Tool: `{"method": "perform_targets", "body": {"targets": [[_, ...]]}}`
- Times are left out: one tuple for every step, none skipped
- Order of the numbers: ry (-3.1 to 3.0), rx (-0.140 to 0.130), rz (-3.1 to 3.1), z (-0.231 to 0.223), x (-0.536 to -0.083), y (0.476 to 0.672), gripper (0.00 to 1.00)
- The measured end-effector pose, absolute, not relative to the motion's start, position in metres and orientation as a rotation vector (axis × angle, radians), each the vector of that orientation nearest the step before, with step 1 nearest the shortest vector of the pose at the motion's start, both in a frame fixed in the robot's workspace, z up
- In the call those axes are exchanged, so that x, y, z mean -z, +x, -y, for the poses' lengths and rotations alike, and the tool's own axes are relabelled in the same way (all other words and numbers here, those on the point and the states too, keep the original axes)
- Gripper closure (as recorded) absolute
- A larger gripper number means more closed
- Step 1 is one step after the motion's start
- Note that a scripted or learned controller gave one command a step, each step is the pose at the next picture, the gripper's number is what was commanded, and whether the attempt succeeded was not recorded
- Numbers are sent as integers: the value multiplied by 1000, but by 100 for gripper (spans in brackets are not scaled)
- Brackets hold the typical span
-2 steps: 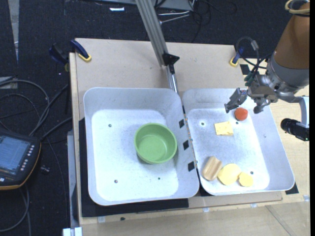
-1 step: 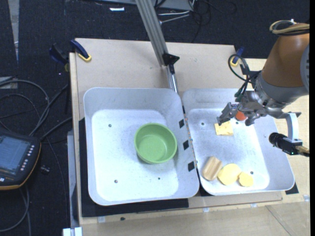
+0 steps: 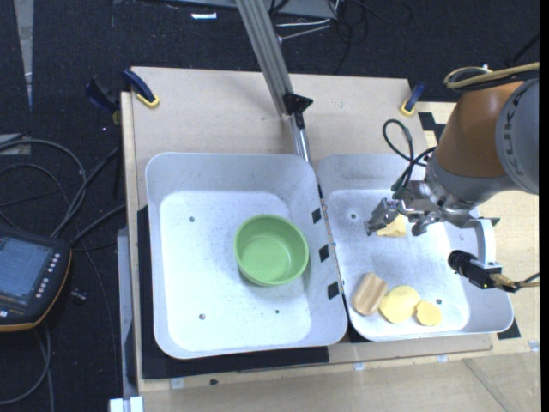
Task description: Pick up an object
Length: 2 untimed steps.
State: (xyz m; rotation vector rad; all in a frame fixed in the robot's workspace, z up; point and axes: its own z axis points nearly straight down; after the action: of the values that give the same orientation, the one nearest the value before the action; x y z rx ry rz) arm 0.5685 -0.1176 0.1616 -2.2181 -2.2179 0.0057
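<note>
My gripper (image 3: 397, 222) hangs low over the right bin (image 3: 352, 178), near its middle. Its two dark fingers (image 3: 377, 224) stand spread apart, open. A small pale yellow piece (image 3: 393, 227) lies on the bin floor in the gap between them; whether the fingers touch it I cannot tell. Near the bin's front lie a tan oblong piece (image 3: 370, 293), a round yellow piece (image 3: 400, 304) and a smaller yellow piece (image 3: 428, 314), all close together and apart from the gripper.
A green bowl (image 3: 272, 249) sits upright in the middle of the left bin (image 3: 171, 230). A slanted metal pole (image 3: 270, 50) rises from the bench behind the bins. Cables trail off the wrist at the right.
</note>
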Motion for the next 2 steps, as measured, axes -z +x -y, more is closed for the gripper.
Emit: {"method": "perform_targets", "body": {"targets": [[-2220, -3, 2220, 120, -119, 569, 0], [-2222, 0, 2221, 120, -131, 570, 100]]}}
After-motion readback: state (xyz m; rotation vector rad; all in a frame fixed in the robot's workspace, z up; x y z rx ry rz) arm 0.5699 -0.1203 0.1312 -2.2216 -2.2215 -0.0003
